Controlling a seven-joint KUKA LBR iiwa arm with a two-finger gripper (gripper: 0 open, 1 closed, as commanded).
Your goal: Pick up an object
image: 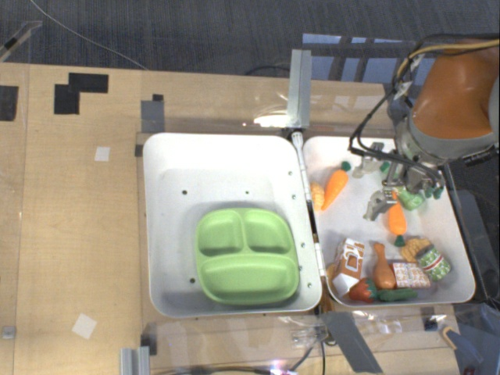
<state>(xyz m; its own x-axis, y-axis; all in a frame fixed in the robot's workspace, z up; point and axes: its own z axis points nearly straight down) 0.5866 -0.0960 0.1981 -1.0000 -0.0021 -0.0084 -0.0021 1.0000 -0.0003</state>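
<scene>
On the left of the worktop (70, 233) sits a white bin (168, 170) holding a green divided tray (247, 256). The right bin (461, 276) carries the toy food: a carrot (336, 187) near the divider, a smaller orange piece (397, 219) further right, and a heap at the near edge with a drumstick (382, 269), a small printed carton (351, 258) and a can (434, 263). Their labels are too small to read.

The end effector (391, 195) hangs low in the right bin, between the carrot and the orange piece; whether it is apart or together I cannot tell. Nothing looks gripped, so I'd judge this the approach. The next move calls for settling squarely over one item, likely the orange piece, then closing and lifting.
</scene>
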